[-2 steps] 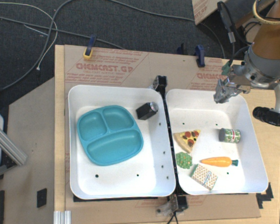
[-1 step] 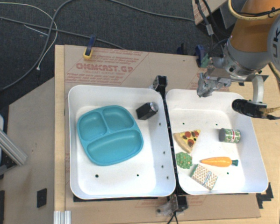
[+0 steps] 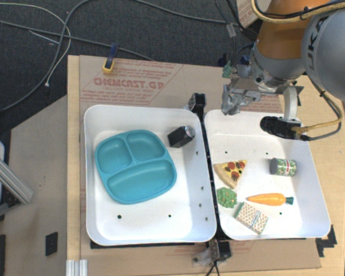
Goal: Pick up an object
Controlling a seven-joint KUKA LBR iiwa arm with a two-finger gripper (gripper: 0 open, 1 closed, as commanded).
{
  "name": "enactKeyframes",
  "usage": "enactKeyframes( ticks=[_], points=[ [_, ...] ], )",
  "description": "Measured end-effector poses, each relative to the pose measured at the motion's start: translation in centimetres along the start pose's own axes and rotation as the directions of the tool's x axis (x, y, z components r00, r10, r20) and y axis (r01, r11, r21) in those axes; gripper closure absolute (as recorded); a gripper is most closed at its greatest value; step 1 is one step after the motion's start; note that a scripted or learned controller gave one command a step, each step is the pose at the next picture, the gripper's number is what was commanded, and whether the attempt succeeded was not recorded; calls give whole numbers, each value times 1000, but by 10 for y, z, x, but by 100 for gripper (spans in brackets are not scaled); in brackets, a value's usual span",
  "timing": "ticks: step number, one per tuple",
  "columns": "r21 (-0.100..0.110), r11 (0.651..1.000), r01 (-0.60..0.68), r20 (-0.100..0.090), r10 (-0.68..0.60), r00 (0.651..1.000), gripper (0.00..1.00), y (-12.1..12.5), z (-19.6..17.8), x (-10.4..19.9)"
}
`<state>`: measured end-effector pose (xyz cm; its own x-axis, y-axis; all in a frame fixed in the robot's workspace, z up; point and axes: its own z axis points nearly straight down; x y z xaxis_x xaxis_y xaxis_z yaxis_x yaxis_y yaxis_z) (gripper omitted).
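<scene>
Nearest, carrot [image 3: 267,198] lies lengthwise left-right, green top pointing right.

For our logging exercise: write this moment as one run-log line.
pincer: above right bin's far-left rim, nothing seen held | right bin: pizza slice, carrot, can | left bin: blue plate

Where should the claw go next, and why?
Probably down and toward the pizza slice. The claw hangs above the right bin's far-left corner with nothing between its fingers, and the pizza is the nearest toy, lying flat with space around it.
</scene>
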<state>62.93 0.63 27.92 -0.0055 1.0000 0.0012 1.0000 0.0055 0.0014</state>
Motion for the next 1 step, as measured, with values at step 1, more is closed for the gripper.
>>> enactKeyframes(
  ticks=[1],
  points=[
    [1,1000,-1,0,1,1000,100,7,13,51]
  ],
)
